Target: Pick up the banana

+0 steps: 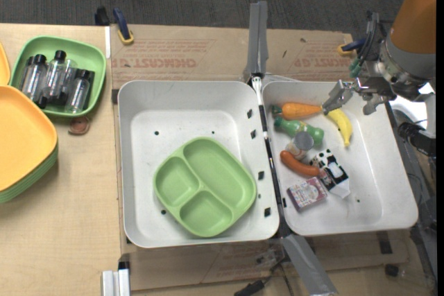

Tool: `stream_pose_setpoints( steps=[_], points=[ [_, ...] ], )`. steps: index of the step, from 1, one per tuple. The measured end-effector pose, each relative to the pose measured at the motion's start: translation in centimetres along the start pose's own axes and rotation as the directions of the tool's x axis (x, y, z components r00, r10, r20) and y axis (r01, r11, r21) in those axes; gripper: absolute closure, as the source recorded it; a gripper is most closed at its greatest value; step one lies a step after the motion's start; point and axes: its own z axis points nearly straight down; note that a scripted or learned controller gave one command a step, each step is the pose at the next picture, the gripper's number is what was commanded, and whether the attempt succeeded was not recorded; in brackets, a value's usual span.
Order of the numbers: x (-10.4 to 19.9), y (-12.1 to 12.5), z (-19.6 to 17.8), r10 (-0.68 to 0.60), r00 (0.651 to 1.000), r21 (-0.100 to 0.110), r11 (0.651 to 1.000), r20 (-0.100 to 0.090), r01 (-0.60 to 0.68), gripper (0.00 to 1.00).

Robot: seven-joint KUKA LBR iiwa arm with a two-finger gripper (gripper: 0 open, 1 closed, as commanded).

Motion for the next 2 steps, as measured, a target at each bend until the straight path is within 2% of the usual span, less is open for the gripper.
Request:
stream_pose_setpoints(
  steps=[1,2],
  points=[
    [-3.6,4.3,9.9,0.11,0.994,-0.002,0.994,0.0,-0.11,0.0],
    [-8.4,2.9,18.4,0.377,0.926,0.0,0.926,-0.001,-0.377,0.0]
  ],
)
